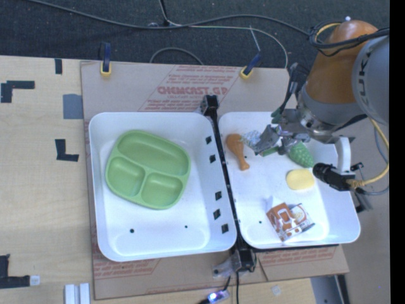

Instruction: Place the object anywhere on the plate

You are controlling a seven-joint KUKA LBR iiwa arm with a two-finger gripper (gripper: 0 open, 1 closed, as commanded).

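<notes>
Gripper [269, 139] hovered low in right bin [329, 230], opening impossible to judge. Beside it lay orange drumstick [237, 151], long axis running down-right, away from green plate [147, 168].

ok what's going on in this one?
The arm's gripper is down in the right bin, among an orange drumstick toy, a green toy, a yellow piece and a small packet. The green plate sits in the left bin, nothing on it yet.
</notes>
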